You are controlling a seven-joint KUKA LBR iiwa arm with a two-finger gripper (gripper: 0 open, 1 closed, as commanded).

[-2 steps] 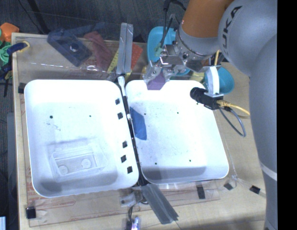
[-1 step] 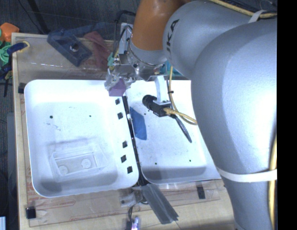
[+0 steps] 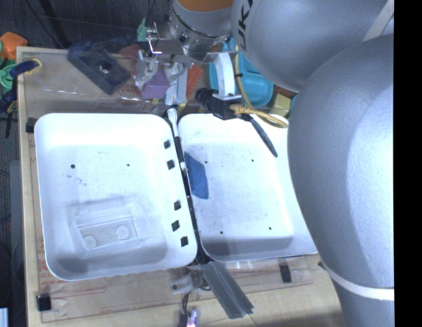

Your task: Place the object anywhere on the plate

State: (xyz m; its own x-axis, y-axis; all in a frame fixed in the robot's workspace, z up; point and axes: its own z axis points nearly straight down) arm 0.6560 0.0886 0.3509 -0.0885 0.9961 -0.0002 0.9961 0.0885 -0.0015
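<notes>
two white bins side by side on table.

left bin: clear, see-through tray or plate-like piece lying flat toward the near half, two round marks on it; judged to be the plate, though faint against the white.

right bin: blue flat object lying against the left wall, just beside the divider between the bins; judged to be the task's object. not on the plate, well apart from it, in the other bin.

gripper: up beyond the far rims of the bins, above the clutter at the back of the table, under the orange band. something purple just by it; cannot tell whether gripped or merely behind. fingers: state not readable, cannot tell if spread or pressed together.

progress, as judged: nothing done yet. object not grasped, not lifted, not moved. left to do: descend on blue object, take hold, carry over the divider, set down on plate.
</notes>
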